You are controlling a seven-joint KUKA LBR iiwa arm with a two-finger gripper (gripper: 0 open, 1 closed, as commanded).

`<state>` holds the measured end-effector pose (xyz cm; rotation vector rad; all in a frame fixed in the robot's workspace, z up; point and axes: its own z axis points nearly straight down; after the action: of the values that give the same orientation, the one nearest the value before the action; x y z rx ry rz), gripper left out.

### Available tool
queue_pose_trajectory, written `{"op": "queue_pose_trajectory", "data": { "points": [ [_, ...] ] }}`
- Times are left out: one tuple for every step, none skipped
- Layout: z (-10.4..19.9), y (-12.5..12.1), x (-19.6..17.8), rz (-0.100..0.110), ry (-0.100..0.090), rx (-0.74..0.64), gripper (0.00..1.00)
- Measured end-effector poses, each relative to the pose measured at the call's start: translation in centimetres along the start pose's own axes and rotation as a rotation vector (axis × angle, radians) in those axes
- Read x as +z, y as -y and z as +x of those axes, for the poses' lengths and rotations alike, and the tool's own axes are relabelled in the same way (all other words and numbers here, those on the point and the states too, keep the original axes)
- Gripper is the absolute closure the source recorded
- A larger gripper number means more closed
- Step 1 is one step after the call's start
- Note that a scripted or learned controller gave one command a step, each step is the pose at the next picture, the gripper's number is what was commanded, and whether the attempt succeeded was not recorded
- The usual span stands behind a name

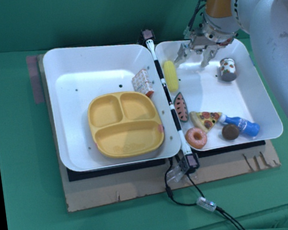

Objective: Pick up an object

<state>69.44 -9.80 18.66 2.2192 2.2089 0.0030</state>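
Lying against the right bin's (272,120) left wall at about ten o'clock, the corn cob (170,75) looks the nearest target, so the gripper (193,57), fingers spread wide and empty at its two o'clock, seems mid-approach and needs to descend.
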Motion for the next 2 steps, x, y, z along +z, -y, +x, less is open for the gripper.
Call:
{"op": "queue_pose_trajectory", "data": {
  "points": [
    [-0.14,-0.37,-1.98,-0.015,0.006,0.002,1.0],
    [-0.23,-0.35,-1.95,-0.015,0.008,0.002,0.0]
  ]
}}
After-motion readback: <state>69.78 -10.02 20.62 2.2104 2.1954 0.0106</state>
